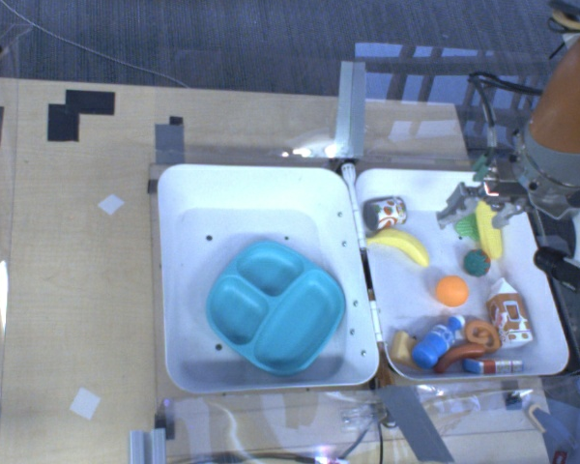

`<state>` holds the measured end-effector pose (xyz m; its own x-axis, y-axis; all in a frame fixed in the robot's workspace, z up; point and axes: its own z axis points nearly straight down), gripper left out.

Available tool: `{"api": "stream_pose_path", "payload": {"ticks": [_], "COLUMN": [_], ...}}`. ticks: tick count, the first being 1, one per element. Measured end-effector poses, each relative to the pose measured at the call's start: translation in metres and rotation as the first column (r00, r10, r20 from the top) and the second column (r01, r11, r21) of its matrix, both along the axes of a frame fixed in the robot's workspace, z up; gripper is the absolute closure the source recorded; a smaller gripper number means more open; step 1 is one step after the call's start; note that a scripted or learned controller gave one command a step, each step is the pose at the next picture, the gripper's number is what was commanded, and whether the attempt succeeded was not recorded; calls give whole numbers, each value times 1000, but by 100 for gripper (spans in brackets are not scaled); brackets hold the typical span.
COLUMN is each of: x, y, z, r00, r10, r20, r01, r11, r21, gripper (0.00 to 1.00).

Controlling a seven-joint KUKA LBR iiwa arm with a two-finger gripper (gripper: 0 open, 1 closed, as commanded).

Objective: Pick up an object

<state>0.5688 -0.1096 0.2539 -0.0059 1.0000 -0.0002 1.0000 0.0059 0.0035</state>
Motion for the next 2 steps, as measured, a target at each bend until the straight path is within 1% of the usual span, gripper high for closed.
{"api": "stream_pose_path", "payload": {"ticks": [1,2], "x": [29,6], "y": [-18,1], "z": [-108,-14], "r00": [983,983], "r10": [-183,-183], "r20": [-2,2], "r01": [183,183], "r11": [983,983], "r21": [1,1], "gripper": [0,0]}}
